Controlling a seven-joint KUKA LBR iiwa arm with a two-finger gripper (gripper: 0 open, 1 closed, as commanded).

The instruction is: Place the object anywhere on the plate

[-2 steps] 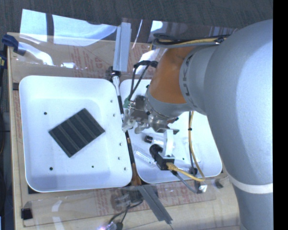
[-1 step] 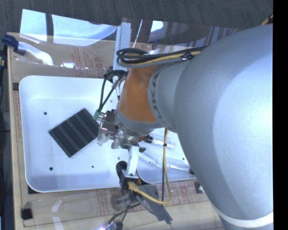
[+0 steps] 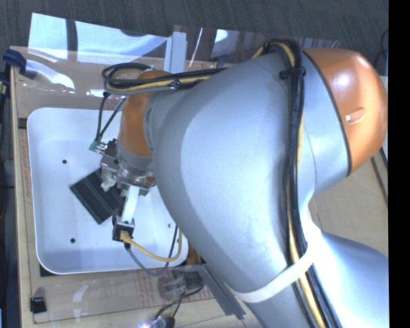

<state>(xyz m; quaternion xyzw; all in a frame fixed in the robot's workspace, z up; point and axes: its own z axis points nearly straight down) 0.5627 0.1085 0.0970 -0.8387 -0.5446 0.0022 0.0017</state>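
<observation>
Dark carpet (image 3: 191, 2) around wooden bench (image 3: 17, 183)

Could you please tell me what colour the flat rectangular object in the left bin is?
Black, or very dark grey; the flat object shows in the camera view.

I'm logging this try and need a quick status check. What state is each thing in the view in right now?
Arm: reaching in over the left bin, covering most of the view.
Gripper: low inside the left bin, at the dark object; jaws hidden.
Dark flat object: lying tilted on the bin floor, partly under the gripper.
Left bin: white, sitting level on the bench.
Yellow cable: looping loose from the wrist.
</observation>
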